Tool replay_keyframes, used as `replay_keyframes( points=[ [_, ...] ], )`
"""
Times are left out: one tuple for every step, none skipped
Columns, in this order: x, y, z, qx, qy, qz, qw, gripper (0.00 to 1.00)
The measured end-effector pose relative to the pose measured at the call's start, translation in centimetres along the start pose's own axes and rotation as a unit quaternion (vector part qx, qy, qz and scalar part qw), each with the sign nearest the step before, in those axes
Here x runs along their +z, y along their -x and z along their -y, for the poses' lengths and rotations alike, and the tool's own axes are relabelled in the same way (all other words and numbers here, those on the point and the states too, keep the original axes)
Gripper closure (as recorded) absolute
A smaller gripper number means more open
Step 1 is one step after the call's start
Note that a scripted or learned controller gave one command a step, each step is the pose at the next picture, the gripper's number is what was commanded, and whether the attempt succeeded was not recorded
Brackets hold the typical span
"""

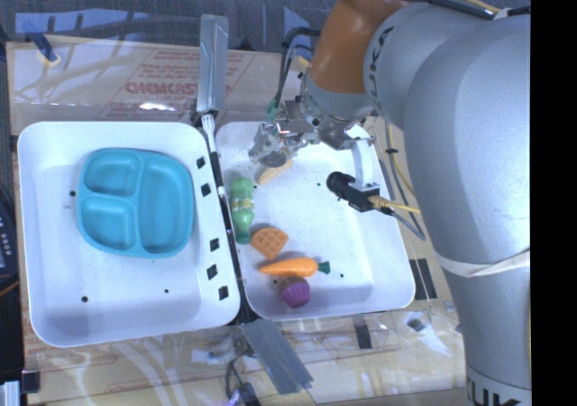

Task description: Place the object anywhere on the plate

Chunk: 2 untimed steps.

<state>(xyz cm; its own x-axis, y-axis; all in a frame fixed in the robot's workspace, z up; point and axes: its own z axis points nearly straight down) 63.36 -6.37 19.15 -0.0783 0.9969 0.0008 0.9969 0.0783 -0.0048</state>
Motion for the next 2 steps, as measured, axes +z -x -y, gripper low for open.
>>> replay_keyframes(
  points=[
    [-1.0,-10.28,-0.1,-0.024,0.0,0.0,0.9997,1.0],
    [-1.01,-10.16,-0.1,-0.024,0.0,0.0,0.9997,0.0]
  ],
)
